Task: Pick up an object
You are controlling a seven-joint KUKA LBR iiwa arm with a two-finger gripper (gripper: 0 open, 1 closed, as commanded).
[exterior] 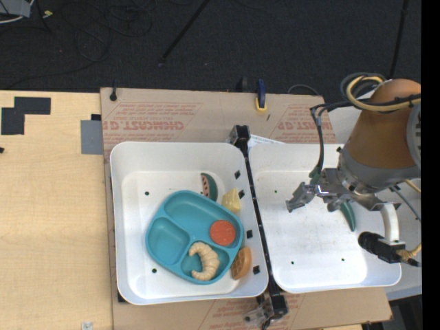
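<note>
The hand (311, 196) was seen over the right bin (302, 267), near its far edge; whether it was open could not be told. In the left bin (130, 184), a croissant (204, 260) and red disc (223, 233) were found on a teal tray (165, 239).

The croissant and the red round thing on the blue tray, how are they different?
The croissant is pale tan, long and curved; the red disc is orange-red, round and flat. The croissant is the bigger one and lies nearer the camera. Both rest in compartments of the blue tray, in the left bin.
</note>
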